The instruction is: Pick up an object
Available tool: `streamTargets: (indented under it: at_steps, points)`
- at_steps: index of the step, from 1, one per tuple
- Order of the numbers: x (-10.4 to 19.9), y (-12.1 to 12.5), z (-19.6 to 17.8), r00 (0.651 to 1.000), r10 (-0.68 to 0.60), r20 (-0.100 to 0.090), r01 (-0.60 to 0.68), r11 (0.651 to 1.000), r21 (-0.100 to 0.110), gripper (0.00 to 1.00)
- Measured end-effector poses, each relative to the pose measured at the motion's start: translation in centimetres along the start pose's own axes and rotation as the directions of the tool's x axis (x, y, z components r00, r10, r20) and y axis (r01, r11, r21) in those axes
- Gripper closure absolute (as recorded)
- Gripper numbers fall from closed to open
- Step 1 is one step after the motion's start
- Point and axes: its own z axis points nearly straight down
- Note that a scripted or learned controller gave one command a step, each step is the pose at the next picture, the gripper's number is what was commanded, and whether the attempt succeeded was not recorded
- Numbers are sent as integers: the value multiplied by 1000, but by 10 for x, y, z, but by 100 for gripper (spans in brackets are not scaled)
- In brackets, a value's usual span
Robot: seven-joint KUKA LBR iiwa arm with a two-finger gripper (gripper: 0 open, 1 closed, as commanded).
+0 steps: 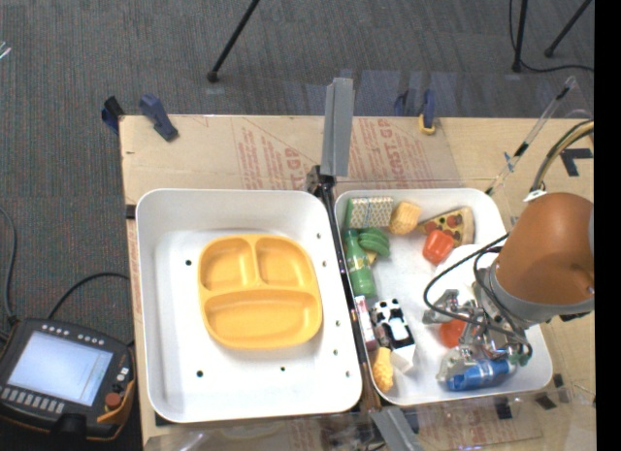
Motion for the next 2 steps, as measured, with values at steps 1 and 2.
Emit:
streamTargets:
  at_steps: [1, 2]
  points:
    - [-41, -54, -7, 982, -187, 3, 187, 982, 0, 0]
    - [-155, 21, 3, 992, -129, -16, 129, 992, -7, 0]
